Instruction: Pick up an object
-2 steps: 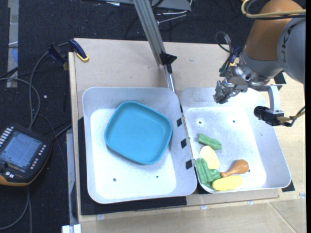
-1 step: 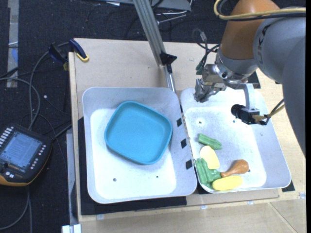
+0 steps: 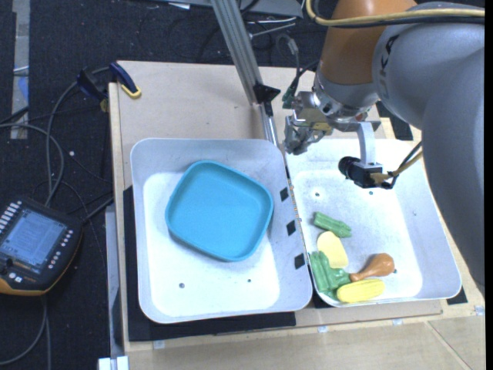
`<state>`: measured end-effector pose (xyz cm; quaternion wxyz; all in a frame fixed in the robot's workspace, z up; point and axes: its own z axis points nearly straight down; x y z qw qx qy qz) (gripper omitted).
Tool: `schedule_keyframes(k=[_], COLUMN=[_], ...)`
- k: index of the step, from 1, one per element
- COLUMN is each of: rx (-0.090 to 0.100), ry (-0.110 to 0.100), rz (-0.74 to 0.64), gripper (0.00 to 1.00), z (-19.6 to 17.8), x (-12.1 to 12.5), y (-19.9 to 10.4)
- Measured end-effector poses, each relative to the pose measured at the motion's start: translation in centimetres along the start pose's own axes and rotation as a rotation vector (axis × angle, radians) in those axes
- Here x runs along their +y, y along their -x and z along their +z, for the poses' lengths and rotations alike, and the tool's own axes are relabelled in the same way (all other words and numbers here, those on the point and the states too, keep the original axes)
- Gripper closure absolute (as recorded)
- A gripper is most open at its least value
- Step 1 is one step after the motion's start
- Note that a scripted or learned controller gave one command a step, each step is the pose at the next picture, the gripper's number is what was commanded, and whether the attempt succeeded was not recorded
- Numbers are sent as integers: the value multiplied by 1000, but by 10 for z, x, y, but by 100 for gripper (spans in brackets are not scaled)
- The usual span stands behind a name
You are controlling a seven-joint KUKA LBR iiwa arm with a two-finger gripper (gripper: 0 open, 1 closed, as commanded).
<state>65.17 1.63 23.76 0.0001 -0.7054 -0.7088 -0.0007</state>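
**Gripper above the right bin's far corner**

Camera view: the gripper [image 3: 296, 141] hung at the right bin's [image 3: 400, 206] far-left corner, holding nothing; its state could not be told. The toy foods [image 3: 343, 264] lay well apart, near the bin's front. A blue plate [image 3: 219, 210] sat in the left bin [image 3: 154, 284].

The arm [image 3: 431, 60] enters from the right, its grey upper link filling the upper right corner. The orange band [image 3: 358, 29] sits directly above the wrist. Below the band, the grey wrist housing narrows to the gripper [image 3: 296, 141], which points downward and slightly left. The gripper's fingers are small and dark at this angle; their spacing cannot be determined. A black fitting [image 3: 356, 169] hangs on a bracket to the right of the gripper and lower.
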Motion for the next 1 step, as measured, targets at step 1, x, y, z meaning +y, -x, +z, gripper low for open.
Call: schedule_keyframes(k=[1], rx=[-1], ry=[-1], rz=[1], gripper=[100], z=[2], x=[11], y=[-48])
